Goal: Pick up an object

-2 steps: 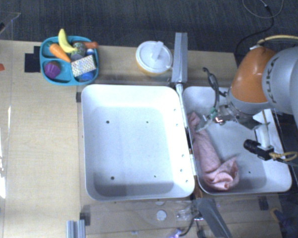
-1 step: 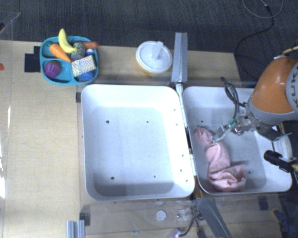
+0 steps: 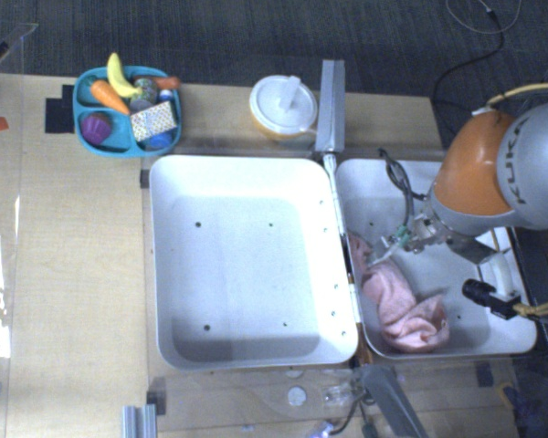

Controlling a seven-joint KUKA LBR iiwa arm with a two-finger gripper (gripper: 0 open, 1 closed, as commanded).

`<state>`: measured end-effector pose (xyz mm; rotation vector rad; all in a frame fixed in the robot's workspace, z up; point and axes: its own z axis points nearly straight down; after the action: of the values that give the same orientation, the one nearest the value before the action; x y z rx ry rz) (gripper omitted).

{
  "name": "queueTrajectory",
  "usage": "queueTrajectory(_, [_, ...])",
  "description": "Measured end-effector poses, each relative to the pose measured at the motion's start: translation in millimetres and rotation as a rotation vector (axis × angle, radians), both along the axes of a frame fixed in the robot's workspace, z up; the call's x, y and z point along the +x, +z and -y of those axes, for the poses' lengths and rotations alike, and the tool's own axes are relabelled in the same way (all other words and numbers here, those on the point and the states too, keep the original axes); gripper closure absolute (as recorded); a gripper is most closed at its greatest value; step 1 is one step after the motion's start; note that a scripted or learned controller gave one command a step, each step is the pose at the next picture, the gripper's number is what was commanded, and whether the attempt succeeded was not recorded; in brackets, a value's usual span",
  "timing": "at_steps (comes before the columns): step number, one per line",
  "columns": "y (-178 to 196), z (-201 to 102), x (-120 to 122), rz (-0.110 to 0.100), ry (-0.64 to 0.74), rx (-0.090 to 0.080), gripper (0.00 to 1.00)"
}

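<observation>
Now, stretched in from the right edge: the grey arm (image 3: pixel 539 153), bulky and close to the camera, orange band (image 3: pixel 475 176) turned toward the bins. Bent down and leftward past that band, out over the middle of the right bin (image 3: pixel 365 199). Ending in the gripper (image 3: pixel 385 249), slanted, tip aimed down and to the left, low over the bin's floor and not far from its left wall. Right at the upper edge of the pink cloth (image 3: pixel 397 308); touching it or just above it, cannot tell which. Cannot tell either whether spread or pressed together: too small, and too cluttered with metal parts at that spot.

As for the pink cloth: crumpled in a heap in the near left part of the right bin, close against the near wall, with a thin strip running up along the left wall beside the gripper.

Just to the left: the left bin (image 3: pixel 247 263), white and shallow, side by side with the right one along one edge. Above the seam between them, a grey metal post (image 3: pixel 331 108). Farther back on the wooden bench (image 3: pixel 64 290): a white lidded cup (image 3: pixel 283 106) just left of the post, and, well apart to the left, a blue tray (image 3: pixel 79 121) of toy food, a yellow banana (image 3: pixel 119 76) and an orange carrot (image 3: pixel 108 96) among the pieces.
</observation>
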<state>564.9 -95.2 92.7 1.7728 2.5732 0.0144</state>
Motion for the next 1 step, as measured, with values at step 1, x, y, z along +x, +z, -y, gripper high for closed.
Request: queueTrajectory(1, [-0.2,12.2,-71.4,0.003,0.149,-0.004,0.0])
